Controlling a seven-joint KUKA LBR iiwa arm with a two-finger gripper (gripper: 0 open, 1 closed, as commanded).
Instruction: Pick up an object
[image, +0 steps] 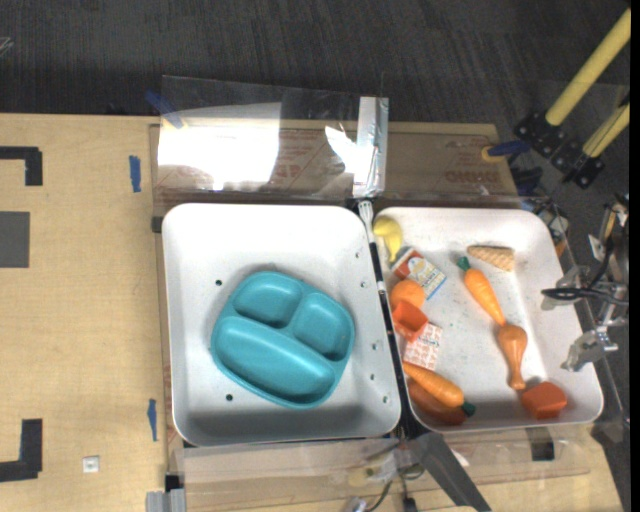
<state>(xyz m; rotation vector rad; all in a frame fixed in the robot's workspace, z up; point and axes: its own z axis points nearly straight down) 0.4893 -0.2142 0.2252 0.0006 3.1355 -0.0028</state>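
A teal divided plate (285, 335) is lying in the middle of the left bin (190, 240). The right bin (530, 225) is holding toy food: a carrot (481, 290) is lying near the centre, a chicken drumstick (513, 352) is pointing toward the near right corner beside a red piece (545, 399), and a second carrot (435, 382) is resting along the near left edge. A bread slice (492, 257) is sitting near the far edge. The gripper (590, 330) is hanging at the bin's right edge; I cannot tell its state.

Bench (70, 300) with two white bins (200, 250) side by side
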